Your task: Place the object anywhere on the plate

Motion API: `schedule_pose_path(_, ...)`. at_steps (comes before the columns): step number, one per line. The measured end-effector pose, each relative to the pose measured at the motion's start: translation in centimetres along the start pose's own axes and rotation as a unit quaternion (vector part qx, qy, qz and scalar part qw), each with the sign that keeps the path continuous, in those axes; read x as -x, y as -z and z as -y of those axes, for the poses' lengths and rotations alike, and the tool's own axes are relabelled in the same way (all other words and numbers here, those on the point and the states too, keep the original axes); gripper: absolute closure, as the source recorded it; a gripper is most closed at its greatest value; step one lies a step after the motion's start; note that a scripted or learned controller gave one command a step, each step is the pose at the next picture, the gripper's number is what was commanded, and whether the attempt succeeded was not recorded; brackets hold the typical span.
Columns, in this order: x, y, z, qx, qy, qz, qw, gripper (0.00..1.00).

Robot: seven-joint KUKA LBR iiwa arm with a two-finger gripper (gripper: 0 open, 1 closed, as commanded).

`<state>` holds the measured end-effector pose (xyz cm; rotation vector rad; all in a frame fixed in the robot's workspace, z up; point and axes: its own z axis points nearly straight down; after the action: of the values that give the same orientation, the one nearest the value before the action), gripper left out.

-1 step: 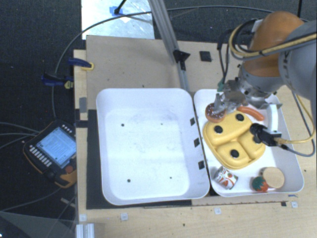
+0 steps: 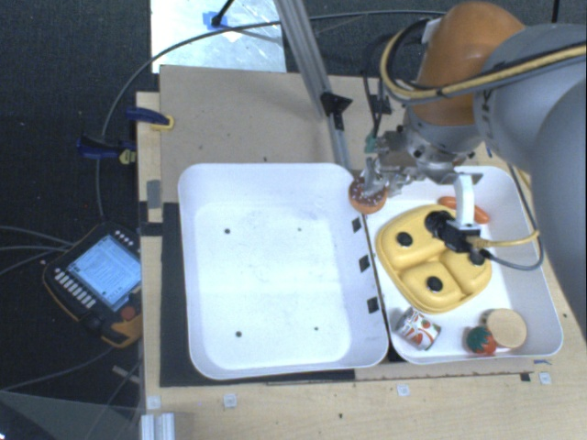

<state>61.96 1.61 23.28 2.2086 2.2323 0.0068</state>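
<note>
Left bin (image 2: 266,273): shallow white plastic tray with rounded corners, a smooth floor and a few dark specks.
Divide between bins: black tabs along the shared edge.
Object (image 2: 369,200): small brown round piece, ring-like with a rough look, at the top of the divide, directly under the gripper's tip.
Gripper (image 2: 374,183): metal, hangs over the object. Cannot tell whether it is clamped on the piece or released, because the tip is too small and cluttered.
Key relation: the plate lies to the view's right of the gripper and somewhat nearer the camera, close by. The likely move is a short carry across the right bin's wall.
Plate (image 2: 413,264): glossy yellow, lobed, with divided hollows, its long axis slanting from upper left to lower right.
Right bin (image 2: 541,319): same white tray.
Can (image 2: 419,328): small, red and white, tipped, just below the plate.
Orange piece (image 2: 466,211): slim, above the plate.
Green-red piece (image 2: 478,340): beside the tan disc (image 2: 506,326).
</note>
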Motion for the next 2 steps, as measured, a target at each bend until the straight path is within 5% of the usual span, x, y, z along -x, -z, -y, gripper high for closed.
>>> schedule_pose_path(2,-10.3,-1.0,-1.6,-0.001,0.0,0.0,1.0,1.0)
